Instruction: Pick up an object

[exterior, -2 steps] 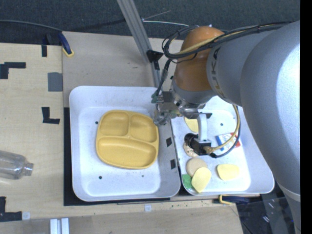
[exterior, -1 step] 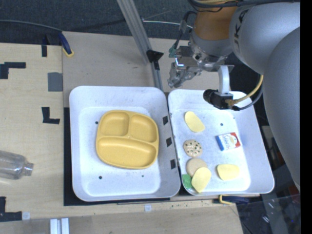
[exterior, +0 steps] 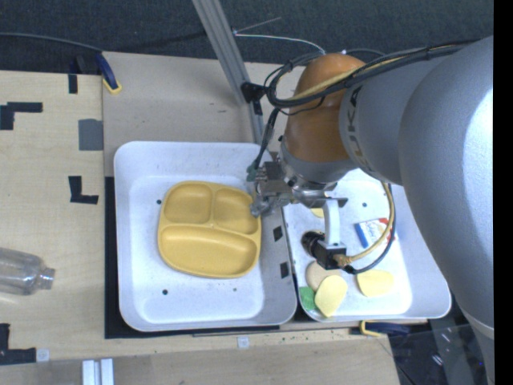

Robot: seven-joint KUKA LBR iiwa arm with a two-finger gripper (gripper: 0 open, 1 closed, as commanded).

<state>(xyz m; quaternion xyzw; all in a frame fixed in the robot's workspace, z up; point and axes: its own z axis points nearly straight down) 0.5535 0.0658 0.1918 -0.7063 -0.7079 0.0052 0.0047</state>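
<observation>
1. Now the tool [exterior: 263,192] is seen at the right edge of the yellow divided plate [exterior: 210,229]; its state cannot be told.
2. The plate is laid flat in the left bin [exterior: 144,295].

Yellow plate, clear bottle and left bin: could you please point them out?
Yellow plate [exterior: 210,228], camera view, its middle divider.
Clear bottle [exterior: 19,272], camera view, its body.
Left bin [exterior: 127,239], camera view, its left wall.

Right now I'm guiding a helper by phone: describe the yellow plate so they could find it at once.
Of the two white bins side by side, take the left bin. The yellow plate lies flat in its middle. It is split into three compartments and far larger than the small pale pieces in the right bin.
</observation>
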